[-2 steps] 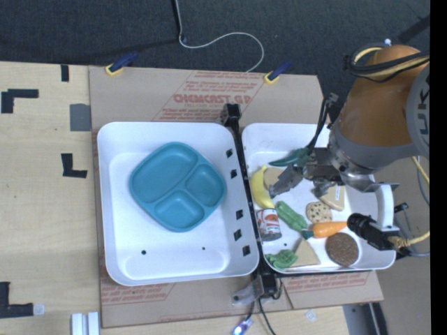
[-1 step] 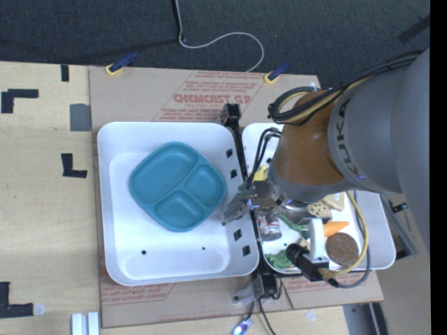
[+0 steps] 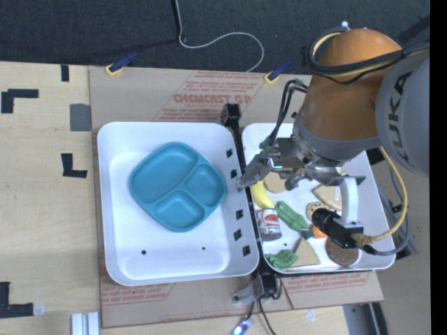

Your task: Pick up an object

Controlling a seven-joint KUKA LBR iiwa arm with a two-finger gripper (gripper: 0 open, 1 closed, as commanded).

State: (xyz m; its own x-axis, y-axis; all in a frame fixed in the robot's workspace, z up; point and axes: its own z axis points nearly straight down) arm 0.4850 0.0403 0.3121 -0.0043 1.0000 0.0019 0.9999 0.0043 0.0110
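Note:
My gripper (image 3: pixel 255 172) hangs low over the left edge of the right bin (image 3: pixel 376 187), close to the wall between the two bins. Just below it lies a yellow banana (image 3: pixel 262 196). A small red-and-white can (image 3: pixel 269 224) stands in front of the banana. A green pod (image 3: pixel 292 216), a green leafy piece (image 3: pixel 283 259), a tan wedge (image 3: pixel 306 254), a brown round cookie (image 3: pixel 342 255) and a pale slice (image 3: pixel 328 197) lie in the same bin. The arm's wrist hides the bin's back half.
The left bin (image 3: pixel 119 243) holds a blue divided plate (image 3: pixel 178 185), set at a slant near its middle. Cardboard lies under both bins. A white cable loops on the dark floor at the back.

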